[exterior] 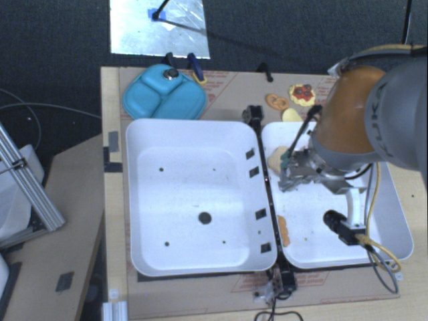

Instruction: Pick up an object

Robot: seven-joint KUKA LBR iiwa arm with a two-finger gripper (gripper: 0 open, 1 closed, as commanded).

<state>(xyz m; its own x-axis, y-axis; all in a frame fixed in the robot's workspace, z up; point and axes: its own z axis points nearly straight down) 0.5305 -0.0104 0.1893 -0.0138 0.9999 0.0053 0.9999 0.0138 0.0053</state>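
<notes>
My gripper (289, 178) hangs low over the left part of the right white bin (394, 212), under the grey arm with its orange band. A cream, rounded object (275, 158) lies just beside the gripper, at its upper left and partly covered by it. Nothing shows between the fingers from this angle. A small orange-brown piece (283, 230) rests near the bin's left wall, below the gripper. The arm hides much of the right bin's middle.
The left white bin (154, 146) has a dark round spot (204, 218) on its floor. Behind the bins lie a blue sectioned tray (164, 93), a pretzel-like toy (275, 101), a round red-and-yellow toy (302, 93) and a pale yellow piece (291, 116).
</notes>
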